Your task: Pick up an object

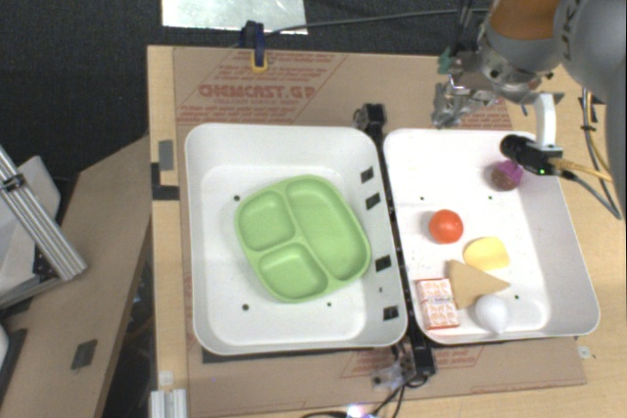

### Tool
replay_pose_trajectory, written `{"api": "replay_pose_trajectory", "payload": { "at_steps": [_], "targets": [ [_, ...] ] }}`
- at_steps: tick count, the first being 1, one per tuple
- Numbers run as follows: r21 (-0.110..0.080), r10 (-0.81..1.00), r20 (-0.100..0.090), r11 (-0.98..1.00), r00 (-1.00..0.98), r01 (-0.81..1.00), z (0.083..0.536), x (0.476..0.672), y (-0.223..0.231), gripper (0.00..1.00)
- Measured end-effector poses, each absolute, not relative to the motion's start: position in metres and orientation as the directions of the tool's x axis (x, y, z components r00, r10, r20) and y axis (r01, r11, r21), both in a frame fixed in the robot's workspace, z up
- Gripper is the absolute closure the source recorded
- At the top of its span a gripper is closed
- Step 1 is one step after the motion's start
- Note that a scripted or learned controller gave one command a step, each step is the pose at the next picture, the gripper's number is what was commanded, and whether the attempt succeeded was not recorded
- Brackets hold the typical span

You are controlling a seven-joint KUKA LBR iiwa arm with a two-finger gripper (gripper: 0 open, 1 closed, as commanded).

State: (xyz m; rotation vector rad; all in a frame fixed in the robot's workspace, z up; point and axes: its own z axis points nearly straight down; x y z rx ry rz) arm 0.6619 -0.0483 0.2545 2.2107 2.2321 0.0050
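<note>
The left bin [211, 240] holds a green divided tray [301, 237] lying flat near its middle. The right bin [573, 255] holds a small patterned red packet [437, 302] at its near edge, a red ball [446, 226], a tan wedge [474, 282], a yellow lemon-like piece [486, 253] and a white egg-shaped piece [492, 313] clustered together, with a purple item [506, 175] apart near the far right. The gripper [453, 109] hangs over the far edge of this bin, holding nothing; I cannot tell how its jaws stand.

A divided tray [302, 238] lies in the left bin [211, 210]; a ball [446, 226] sits in the right bin [568, 240]
</note>
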Motion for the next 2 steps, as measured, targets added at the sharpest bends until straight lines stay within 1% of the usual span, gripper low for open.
{"api": "replay_pose_trajectory", "payload": {
  "at_steps": [2],
  "targets": [
    [0.001, 1.0, 0.002, 0.009, -0.009, 1.0, 0.224, 0.661, 0.051, 1.0]
  ]
}}
